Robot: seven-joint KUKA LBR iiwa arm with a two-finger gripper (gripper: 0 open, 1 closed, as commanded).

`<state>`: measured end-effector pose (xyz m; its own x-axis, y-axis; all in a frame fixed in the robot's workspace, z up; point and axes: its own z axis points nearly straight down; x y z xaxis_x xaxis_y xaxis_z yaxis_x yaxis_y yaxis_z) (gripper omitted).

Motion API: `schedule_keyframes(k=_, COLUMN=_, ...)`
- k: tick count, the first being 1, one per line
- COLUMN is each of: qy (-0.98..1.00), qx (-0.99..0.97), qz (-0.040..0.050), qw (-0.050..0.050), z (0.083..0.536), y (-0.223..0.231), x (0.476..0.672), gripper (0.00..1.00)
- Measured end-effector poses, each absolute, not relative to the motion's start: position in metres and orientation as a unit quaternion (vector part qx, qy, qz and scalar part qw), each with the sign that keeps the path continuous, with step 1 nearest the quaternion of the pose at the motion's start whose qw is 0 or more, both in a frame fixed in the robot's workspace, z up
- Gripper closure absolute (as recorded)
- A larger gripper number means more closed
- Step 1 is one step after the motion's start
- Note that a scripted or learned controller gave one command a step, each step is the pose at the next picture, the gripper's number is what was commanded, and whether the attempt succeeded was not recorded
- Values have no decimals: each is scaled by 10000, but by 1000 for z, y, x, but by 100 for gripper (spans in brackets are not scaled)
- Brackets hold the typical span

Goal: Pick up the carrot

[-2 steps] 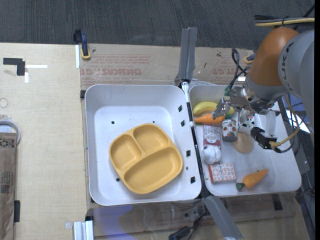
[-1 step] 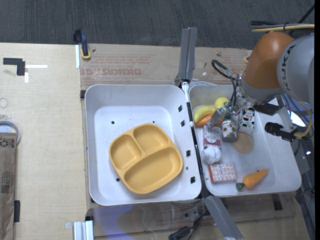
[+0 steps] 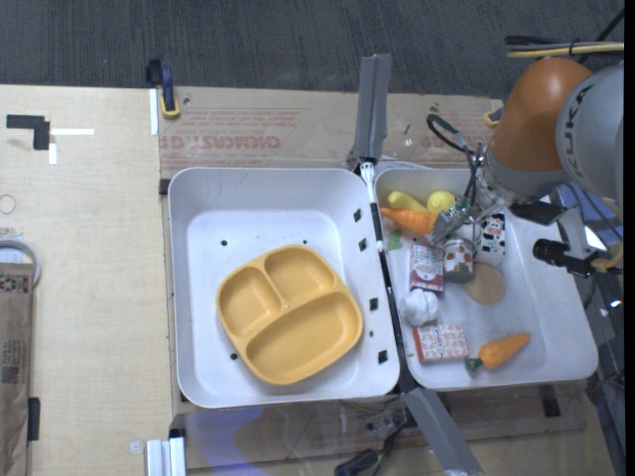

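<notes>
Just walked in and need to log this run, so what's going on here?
A grey arm with an orange band reaches in from the right, its tool down in the far part of the right bin, right beside one carrot. I can't tell whether it has gripped it. A second carrot lies free near the front of that bin, among small cartons and a white ball. The left bin holds a yellow divided plate.
</notes>
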<state>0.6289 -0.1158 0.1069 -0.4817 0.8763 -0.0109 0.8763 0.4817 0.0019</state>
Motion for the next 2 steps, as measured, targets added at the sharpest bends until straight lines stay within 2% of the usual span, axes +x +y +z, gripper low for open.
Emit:
schedule_keyframes(k=1, qy=8986, qx=4382, qz=-105, qw=-180, z=92, y=-117, x=650, gripper=100)
schedule_keyframes(k=2, qy=7285, qx=6851, qz=-9, qw=3, z=192, y=-65, x=655, gripper=100)
